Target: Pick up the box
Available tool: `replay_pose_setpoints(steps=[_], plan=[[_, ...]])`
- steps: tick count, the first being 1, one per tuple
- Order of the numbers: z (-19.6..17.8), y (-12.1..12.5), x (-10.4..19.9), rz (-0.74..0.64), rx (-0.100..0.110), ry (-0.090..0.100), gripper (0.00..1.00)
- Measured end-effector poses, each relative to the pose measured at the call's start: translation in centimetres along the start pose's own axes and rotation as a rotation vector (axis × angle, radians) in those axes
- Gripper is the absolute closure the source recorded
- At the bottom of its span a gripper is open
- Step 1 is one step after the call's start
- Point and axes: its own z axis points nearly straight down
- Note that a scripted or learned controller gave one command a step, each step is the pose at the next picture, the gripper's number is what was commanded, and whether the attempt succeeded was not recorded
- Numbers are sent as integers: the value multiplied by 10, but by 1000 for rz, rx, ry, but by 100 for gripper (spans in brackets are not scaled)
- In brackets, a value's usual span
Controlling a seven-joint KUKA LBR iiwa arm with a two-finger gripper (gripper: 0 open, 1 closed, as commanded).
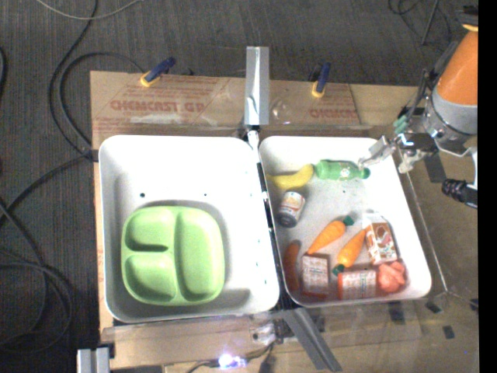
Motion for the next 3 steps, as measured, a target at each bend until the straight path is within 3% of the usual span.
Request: replay_pose_setpoints(steps=[1, 2, 3], plan=[[98, 56, 69, -103, -22, -8, 0], [137, -20, 14, 24, -10, -5, 0], [139, 39, 85, -158, 19, -6, 0]])
